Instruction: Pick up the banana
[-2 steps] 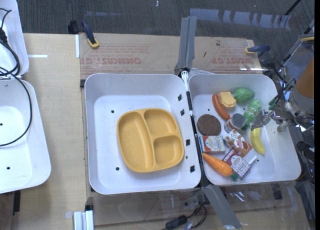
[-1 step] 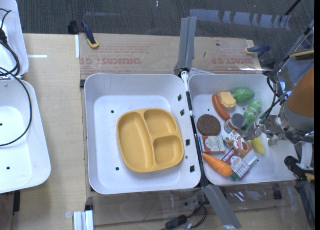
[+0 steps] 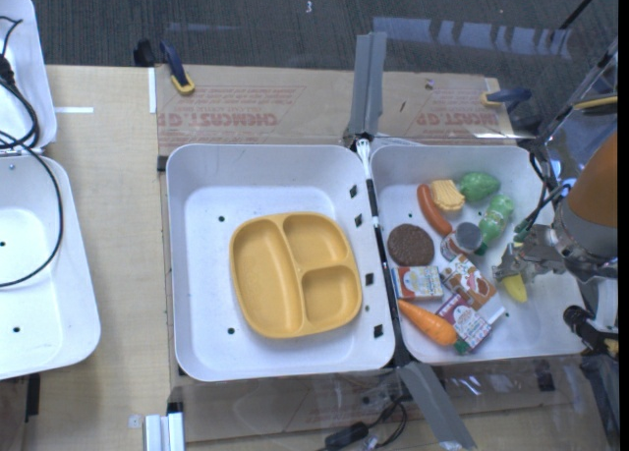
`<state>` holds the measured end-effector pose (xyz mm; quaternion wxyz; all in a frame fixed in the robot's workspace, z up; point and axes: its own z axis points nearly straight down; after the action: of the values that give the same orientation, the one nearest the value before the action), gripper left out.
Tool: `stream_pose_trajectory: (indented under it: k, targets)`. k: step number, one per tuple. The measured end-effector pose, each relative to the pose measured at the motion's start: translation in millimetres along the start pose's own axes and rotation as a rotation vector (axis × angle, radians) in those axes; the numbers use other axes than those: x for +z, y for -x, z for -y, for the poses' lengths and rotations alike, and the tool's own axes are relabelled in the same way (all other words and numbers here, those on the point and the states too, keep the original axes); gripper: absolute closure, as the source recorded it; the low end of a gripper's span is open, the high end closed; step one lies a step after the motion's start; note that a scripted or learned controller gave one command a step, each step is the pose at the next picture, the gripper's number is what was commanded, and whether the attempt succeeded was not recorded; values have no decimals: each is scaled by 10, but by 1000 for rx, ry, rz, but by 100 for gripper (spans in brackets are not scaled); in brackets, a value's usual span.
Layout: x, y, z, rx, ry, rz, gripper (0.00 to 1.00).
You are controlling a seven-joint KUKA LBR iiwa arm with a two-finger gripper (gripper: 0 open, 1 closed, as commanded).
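The banana (image 3: 514,289) is a small yellow piece lying near the right wall of the right bin (image 3: 550,336). Only its lower end shows. My gripper (image 3: 519,260) hangs right over its upper end, reaching in from the right under the grey arm with the orange band (image 3: 601,194). The gripper's body hides where it meets the banana.
Left of the banana lie snack packets (image 3: 469,284), a carrot (image 3: 428,321), a small carton (image 3: 421,282), a brown patty (image 3: 411,244), a can (image 3: 467,236), a sausage (image 3: 432,211) and green vegetables (image 3: 482,187). A yellow divided plate (image 3: 295,272) sits in the left bin (image 3: 187,243).
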<state>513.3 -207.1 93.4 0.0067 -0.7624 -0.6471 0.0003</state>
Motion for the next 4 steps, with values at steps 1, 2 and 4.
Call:
stream_pose_trajectory:
  k: [1, 2, 4]
  targets:
    - [59, 108, 346, 33, 3, 4, 100]
    - [-332, 109, 345, 206, 5, 7, 100]
    - [45, -7, 176, 192, 1, -10, 0]
